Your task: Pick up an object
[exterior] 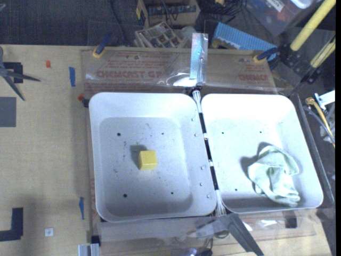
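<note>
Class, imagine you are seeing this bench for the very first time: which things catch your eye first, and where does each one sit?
A small bright yellow cube stands out first, sitting alone near the middle of the left shallow white bin. Next comes a crumpled pale white-green cloth, bunched in the near right part of the right shallow white bin.

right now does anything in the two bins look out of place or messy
Nothing looks damaged or spilled. The yellow block sits flat near the middle of the left bin. The pale cloth in the right bin lies crumpled in a heap toward the near right corner, which is the one untidy thing.
</note>
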Available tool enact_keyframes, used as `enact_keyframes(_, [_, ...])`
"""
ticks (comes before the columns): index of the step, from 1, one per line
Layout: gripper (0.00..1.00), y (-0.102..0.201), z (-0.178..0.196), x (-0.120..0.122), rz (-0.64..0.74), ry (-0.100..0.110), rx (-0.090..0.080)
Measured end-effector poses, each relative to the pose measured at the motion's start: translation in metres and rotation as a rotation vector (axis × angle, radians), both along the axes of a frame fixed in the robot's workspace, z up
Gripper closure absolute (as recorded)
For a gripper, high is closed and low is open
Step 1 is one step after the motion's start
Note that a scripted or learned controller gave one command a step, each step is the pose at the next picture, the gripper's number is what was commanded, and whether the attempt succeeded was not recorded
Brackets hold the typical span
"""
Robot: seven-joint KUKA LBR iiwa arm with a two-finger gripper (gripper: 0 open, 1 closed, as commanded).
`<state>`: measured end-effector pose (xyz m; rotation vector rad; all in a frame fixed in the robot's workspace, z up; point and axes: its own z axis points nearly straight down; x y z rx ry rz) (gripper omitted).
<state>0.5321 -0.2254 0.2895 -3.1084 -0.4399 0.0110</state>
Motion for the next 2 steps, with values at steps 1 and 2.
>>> enact_keyframes(1, [1.00,0.0054,0.0187,0.0814,0.277,-0.001,0.001])
enact_keyframes(2, [1.00,0.0064,0.0251,0.0824,0.278,0.005,0.002])
